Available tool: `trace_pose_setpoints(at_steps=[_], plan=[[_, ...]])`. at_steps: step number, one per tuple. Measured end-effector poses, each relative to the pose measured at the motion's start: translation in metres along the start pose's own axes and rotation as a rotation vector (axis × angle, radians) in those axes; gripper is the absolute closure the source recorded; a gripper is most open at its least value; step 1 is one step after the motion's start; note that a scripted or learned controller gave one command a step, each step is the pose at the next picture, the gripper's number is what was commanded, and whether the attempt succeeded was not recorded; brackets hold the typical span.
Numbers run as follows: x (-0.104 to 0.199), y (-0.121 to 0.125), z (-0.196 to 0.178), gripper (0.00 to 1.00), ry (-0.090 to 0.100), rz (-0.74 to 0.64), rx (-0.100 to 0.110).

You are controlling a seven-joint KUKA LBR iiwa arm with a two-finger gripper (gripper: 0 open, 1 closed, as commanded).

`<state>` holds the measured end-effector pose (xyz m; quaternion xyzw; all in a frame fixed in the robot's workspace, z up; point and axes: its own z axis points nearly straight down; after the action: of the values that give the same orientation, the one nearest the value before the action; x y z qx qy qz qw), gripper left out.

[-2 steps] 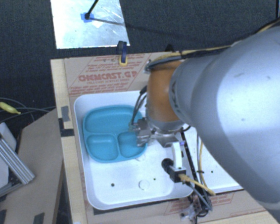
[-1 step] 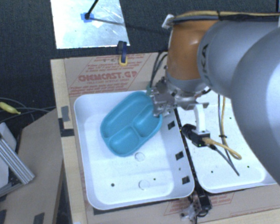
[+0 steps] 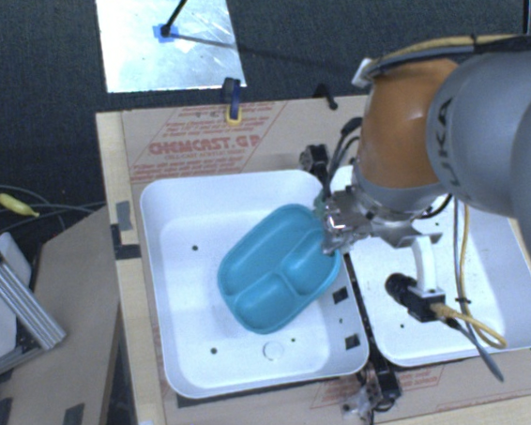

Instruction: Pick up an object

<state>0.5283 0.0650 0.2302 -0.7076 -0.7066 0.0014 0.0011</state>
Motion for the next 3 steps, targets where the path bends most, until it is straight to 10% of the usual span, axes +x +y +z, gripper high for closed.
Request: trace_pose_setpoints(at_steps=[1, 2, 3], plan=[[0.002, 0.003, 0.0, 0.0, 0.0, -0.004, -0.004], [-0.05, -0.044, 0.049, 0.0, 0.0, 0.003, 0.002], [-0.047, -0.04, 0.036, 1.0, 0.001, -0.005, -0.007]])
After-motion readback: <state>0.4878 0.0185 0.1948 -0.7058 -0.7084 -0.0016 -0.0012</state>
